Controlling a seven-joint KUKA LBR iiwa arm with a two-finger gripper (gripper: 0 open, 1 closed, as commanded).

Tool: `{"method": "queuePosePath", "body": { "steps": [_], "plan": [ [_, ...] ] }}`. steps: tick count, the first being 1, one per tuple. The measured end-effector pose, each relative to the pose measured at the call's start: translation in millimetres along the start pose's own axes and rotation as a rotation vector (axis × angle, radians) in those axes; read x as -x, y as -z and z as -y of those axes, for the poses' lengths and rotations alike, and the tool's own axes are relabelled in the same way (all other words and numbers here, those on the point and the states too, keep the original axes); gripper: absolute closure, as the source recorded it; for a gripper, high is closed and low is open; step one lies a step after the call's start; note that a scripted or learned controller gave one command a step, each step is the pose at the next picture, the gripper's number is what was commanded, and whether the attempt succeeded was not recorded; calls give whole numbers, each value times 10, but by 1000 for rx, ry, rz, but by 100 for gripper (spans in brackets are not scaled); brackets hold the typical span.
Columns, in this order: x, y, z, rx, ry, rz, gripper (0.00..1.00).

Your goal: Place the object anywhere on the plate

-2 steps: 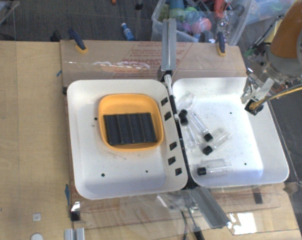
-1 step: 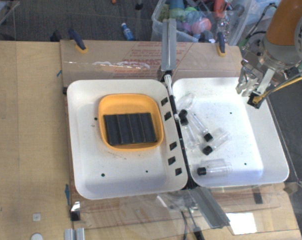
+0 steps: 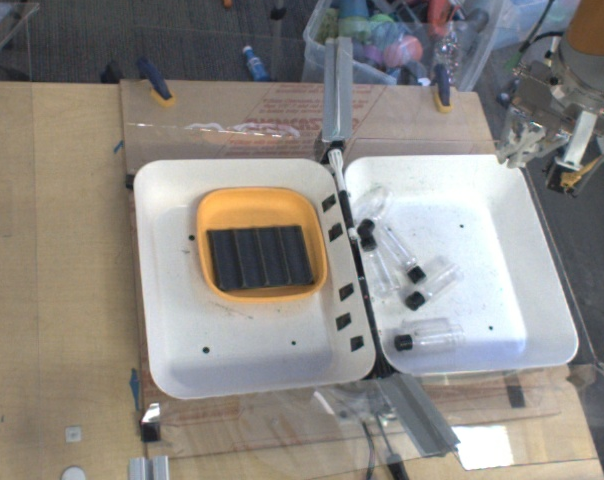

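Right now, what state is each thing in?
Plate: upright in the left bin, a black ridged block lying on it.
Clear tubes: black-capped, lying on their sides in the right bin.
Hand: above the right bin's far right corner, holding nothing I can see.

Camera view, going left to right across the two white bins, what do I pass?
Left bin → yellow plate with the dark ridged block on it → divider between the bins → clear vials with black caps in the right bin → claw.
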State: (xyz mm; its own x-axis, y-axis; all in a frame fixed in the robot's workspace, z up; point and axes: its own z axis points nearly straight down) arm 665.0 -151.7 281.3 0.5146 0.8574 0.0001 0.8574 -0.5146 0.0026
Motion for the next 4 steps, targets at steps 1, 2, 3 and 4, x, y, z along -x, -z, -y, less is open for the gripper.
{"method": "queuePosePath", "body": {
  "steps": [1, 2, 3, 4],
  "plan": [
    [-40, 44, -4, 0, 132, 0, 100],
    [320, 954, -218, 3, 398, 0, 100],
    [470, 1552, -311, 5, 655, 1, 100],
    [598, 1550, -392, 6, 1057, 1, 100]
  ]
}}
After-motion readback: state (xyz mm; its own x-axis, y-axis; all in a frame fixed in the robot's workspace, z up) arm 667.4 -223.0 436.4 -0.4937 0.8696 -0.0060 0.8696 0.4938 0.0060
